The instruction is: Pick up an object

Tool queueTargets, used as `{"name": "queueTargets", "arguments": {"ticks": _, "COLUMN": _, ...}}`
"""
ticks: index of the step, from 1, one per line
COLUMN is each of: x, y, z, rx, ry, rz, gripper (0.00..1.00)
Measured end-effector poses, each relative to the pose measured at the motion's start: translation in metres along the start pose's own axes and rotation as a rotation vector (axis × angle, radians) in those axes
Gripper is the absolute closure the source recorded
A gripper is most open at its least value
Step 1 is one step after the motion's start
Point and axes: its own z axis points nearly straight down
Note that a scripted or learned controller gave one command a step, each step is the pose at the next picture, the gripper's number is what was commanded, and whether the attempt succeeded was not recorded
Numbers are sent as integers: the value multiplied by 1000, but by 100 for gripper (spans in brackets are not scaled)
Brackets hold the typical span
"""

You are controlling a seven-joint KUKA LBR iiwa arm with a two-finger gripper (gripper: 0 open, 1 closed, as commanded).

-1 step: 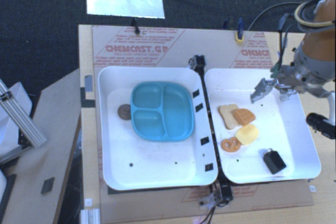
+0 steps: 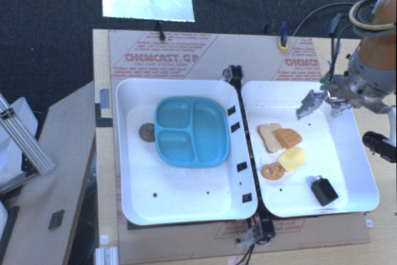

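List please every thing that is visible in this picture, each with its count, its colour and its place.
Bins: two, white, side by side on the bench.
Divided plate: one, light blue, in the left bin.
Round disc: one, grey-brown, in the left bin, touching the plate's left edge.
Bread slice: one, pale tan, in the right bin.
Waffle-like piece: one, orange, beside the bread slice on its right.
Yellow piece: one, pale yellow, below the waffle-like piece.
Pretzel: one, orange-brown, left of the yellow piece and touching it.
Black block: one, black, near the right bin's front corner.
Clamp: one, blue and yellow, at the board's far edge.
Gripper: one, grey, above the right bin's far part.
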Motion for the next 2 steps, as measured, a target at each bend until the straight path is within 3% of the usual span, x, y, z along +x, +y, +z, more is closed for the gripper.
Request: {"name": "queueTargets", "arguments": {"ticks": 2, "x": 7, "y": 9, "z": 106, "rx": 5, "ry": 1, "rz": 3, "gripper": 0}}
